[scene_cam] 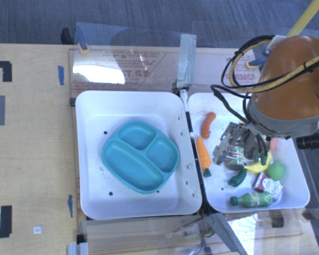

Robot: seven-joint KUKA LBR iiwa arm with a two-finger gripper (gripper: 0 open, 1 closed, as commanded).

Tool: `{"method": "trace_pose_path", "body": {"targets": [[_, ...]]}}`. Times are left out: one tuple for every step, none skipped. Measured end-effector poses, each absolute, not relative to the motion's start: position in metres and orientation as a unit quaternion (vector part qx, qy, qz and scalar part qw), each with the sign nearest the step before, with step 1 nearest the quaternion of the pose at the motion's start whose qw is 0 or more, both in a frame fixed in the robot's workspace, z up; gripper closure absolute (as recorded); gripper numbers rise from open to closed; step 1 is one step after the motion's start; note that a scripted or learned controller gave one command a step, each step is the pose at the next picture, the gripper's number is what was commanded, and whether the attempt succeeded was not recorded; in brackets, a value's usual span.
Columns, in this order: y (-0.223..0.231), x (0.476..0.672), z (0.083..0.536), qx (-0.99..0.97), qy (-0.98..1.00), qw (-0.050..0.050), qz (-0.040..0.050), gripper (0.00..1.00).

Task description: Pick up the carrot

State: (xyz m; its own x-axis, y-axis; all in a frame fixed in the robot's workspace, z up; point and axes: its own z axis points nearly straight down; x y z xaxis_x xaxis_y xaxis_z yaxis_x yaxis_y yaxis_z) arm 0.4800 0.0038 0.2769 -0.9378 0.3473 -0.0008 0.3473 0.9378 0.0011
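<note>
From where I'm standing, the carrot (203,154) lies along the right bin (296,195)'s left wall, lengthwise beside it, just left of the pincer (235,145). Can't tell if that's apart or together.

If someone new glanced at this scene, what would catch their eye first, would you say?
Probably the blue divided plate in the middle of the left bin. Next, the arm's orange band over the right bin, where the carrot lies by the left wall.
</note>
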Motion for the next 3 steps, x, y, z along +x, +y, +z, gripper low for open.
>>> {"method": "trace_pose_path", "body": {"targets": [[0.004, 0.48, 0.277, 0.176, 0.984, 0.001, 0.0006, 0.0], [-0.027, 0.502, 0.183, 0.085, 0.996, -0.001, 0.0001, 0.0], [-0.049, 0.537, 0.185, 0.197, 0.98, 0.003, 0.0005, 0.0]]}}
